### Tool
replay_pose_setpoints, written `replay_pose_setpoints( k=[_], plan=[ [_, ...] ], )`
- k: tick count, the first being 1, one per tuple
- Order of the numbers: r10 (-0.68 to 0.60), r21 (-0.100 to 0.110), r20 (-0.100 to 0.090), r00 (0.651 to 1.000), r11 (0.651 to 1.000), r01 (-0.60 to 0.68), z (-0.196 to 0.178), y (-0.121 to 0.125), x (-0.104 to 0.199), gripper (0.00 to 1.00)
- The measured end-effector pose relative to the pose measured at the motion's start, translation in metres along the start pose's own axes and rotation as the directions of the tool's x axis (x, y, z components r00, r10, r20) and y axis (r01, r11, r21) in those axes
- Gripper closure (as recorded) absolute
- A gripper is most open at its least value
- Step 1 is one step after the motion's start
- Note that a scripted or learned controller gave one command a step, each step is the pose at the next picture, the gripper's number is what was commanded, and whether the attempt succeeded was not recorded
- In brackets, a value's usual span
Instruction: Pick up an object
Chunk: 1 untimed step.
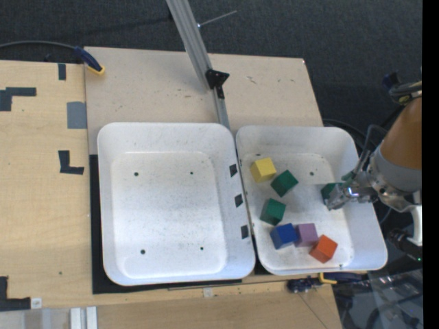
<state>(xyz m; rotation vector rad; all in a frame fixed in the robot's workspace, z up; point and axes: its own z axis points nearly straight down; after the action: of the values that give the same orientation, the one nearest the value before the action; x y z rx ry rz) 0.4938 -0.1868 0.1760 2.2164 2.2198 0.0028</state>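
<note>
The gripper [336, 199] sits low at the right bin's [343, 140] right edge, beside a dark green object [328, 191]; finger state cannot be determined. Yellow cube [263, 169], green cubes [284, 182], blue cube [282, 235], purple cube [306, 233] and orange cube [324, 248] lie toward the bin's near edge.

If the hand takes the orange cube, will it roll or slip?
The orange cube has flat faces, so it probably will not roll. It looks rigid and likely light. It lies close to the purple cube and the bin wall, so a push might jam it.

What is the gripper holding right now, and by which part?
Cannot be told: the gripper sits at a dark green object in the right bin, grasp unclear.
</note>
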Motion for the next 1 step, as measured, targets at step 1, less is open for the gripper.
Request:
replay_pose_setpoints(
  k=[1],
  plan=[
    [-0.001,0.001,-0.001,1.0,1.0,0.001,-0.0426,0.0043,0.0012,1.0]
  ],
)
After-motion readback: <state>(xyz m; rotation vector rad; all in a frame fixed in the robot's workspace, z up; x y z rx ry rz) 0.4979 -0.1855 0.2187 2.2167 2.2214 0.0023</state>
